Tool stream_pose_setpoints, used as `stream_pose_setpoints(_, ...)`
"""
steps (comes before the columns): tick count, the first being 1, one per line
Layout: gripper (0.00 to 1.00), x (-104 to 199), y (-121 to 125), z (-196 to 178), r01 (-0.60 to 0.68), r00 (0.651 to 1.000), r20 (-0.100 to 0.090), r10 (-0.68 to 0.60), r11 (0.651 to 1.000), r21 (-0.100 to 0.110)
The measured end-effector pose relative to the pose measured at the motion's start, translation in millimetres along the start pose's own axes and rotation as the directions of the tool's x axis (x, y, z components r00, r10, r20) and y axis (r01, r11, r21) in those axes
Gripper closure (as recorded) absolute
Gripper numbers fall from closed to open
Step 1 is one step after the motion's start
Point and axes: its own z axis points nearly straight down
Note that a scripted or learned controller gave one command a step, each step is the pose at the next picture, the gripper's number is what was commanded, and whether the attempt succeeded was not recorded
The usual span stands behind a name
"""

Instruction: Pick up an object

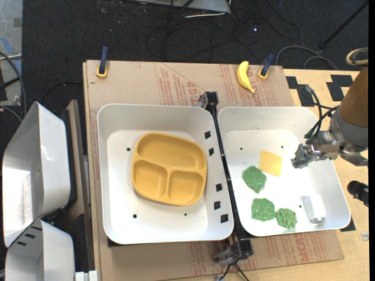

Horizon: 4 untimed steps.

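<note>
Grey metal, the gripper (303, 157) hangs over the right bin (331, 180) near its right wall, at the end of the arm with the orange band. From this slanted view I cannot tell whether it is spread or clenched, and nothing can be seen in it. Just to its left a yellow cheese slice (270, 162) lies on the bin floor, apart from it. Below that sit a green leaf (255, 178), a second green leaf (263, 209), a green bumpy piece (286, 218) and a pale grey block (313, 208). The left bin (111, 174) holds a yellow divided tray (169, 168). A banana (245, 76) rests on the table beyond the bins.
</note>
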Motion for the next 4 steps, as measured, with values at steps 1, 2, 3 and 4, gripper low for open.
stream_pose_setpoints(1, 1.0, 51.7, 9.7, -9.8, 0.005, 1.0, -0.002, -0.005, 1.0, 0.0)
stream_pose_setpoints(2, 1.0, 109.4, 9.4, -1.3, 0.005, 1.0, -0.003, -0.005, 1.0, 0.003)
stream_pose_setpoints(3, 1.0, 170.4, 10.4, 3.7, 0.006, 1.0, -0.003, -0.006, 1.0, 0.004)
stream_pose_setpoints(4, 1.0, 218.7, 19.3, -4.1, 0.005, 1.0, -0.002, -0.005, 1.0, 0.002)
